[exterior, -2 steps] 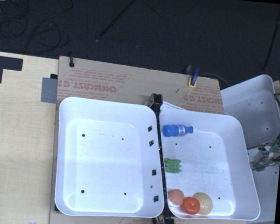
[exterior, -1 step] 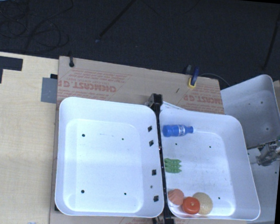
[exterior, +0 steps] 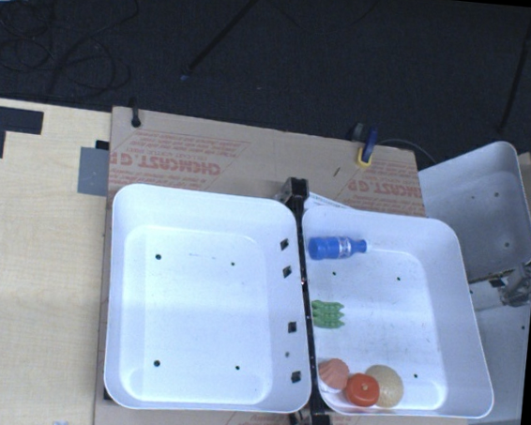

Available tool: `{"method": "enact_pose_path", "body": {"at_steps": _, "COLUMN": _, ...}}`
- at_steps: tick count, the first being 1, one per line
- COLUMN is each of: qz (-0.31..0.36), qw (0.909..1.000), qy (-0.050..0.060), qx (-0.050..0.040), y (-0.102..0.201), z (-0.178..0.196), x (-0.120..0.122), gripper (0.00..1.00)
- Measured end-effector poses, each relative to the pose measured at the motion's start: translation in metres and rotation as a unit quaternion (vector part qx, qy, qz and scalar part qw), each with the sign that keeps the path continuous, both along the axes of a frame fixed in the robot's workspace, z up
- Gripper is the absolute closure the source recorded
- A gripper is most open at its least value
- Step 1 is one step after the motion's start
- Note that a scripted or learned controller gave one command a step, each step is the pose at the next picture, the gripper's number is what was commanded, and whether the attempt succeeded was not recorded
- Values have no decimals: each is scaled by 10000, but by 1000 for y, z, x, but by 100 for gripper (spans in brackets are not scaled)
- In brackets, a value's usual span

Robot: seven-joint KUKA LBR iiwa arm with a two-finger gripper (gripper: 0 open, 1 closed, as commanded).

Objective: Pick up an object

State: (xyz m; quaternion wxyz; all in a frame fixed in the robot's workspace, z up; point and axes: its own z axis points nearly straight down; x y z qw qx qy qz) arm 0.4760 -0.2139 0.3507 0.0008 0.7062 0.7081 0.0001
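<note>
Plainly everything worth picking sits in the right bin (exterior: 457,302), none of it lifted yet. A blue bottle (exterior: 336,248) lies on its side near the far edge, close to the seam between the bins; being round, it probably rolled and settled there. Nearer the middle, just beside the same seam, lies a small green piece (exterior: 327,314), well apart from the rest. In the near corner three things crowd together: a pink piece (exterior: 333,372), a red disc (exterior: 362,390) and a tan ball (exterior: 385,385), touching or nearly so, likely gathered where the floor curves up to the wall. The left bin (exterior: 130,240) stands alongside, both resting on cardboard (exterior: 205,158). Whether the gripper is apart or together I cannot tell. To my eye the bottle or the green piece is the easier pick, since each lies alone
</note>
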Motion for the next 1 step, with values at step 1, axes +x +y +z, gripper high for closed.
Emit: {"method": "enact_pose_path", "body": {"at_steps": 1, "qz": -1, "qw": 10000, "qy": 2, "qx": 1, "y": 0, "z": 29, "x": 0, "gripper": 100}}
